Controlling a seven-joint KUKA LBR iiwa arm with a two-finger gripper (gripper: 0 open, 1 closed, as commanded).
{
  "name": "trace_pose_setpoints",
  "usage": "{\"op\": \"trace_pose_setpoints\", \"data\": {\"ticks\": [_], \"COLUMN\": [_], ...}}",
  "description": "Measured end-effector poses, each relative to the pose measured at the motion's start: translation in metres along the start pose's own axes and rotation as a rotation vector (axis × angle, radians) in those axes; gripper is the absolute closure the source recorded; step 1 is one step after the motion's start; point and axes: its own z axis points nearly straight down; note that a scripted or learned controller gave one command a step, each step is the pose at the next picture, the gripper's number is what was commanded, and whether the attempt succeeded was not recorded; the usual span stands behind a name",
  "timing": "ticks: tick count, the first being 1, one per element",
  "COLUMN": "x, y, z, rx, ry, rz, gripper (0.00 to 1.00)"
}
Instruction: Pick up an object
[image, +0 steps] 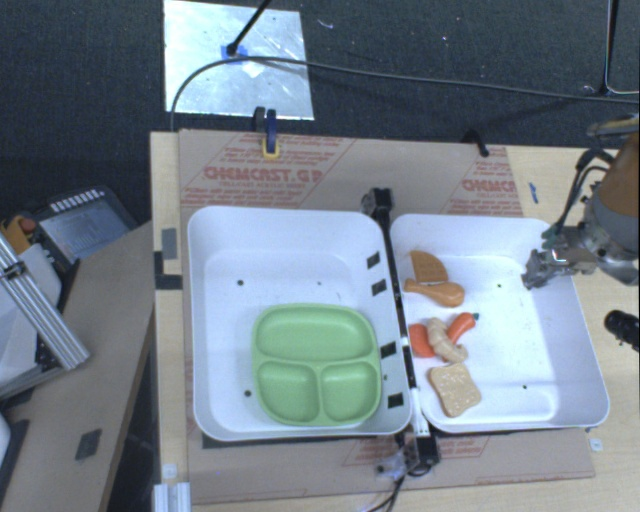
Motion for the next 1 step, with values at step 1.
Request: {"op": "trace_pose_setpoints", "data": {"ticks": [1], "x": [-0.0005], "y": [0.0023], "z": [-0.0545], "rx": [-0.001], "ry": [0.0], "rz": [0.001], "gripper": [1.0]}}
